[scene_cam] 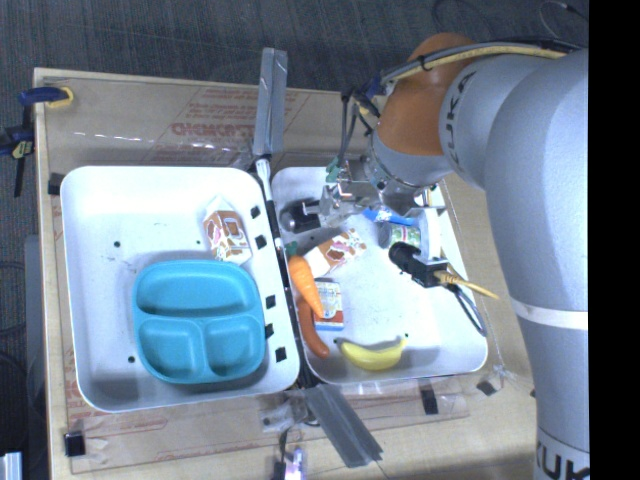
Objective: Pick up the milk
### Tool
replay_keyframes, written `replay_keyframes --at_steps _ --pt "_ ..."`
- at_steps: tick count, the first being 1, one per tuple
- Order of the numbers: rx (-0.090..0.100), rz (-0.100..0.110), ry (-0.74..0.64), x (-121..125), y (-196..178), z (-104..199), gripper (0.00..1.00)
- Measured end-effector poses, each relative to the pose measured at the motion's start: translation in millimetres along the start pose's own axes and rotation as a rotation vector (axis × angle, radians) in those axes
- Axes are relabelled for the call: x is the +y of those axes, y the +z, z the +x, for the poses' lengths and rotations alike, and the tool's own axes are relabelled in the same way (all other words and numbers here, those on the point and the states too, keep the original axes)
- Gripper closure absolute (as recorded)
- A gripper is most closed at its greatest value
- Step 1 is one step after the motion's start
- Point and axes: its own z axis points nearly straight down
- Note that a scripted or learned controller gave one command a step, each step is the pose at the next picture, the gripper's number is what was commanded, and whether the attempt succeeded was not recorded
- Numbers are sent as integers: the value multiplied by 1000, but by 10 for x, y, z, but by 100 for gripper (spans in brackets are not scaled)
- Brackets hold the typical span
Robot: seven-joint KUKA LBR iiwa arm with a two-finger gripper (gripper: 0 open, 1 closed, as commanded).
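We read "KUKA" in dark letters running down the grey arm [500, 98], just right of its orange band, and "KU" again at the arm's near right edge. Faded red lettering sits on the bench [215, 118] beyond the left bin, upside down and too blurred to read. The cartons' labels are too small to read.
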Motion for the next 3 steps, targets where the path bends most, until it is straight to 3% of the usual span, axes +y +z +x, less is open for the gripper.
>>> replay_keyframes --at_steps 1,2,3 --pt "0 2 -150 -188 0 381 100" --pt "1 2 91 -421 173 -6 100" --pt "2 4 462 -644 14 90 100"
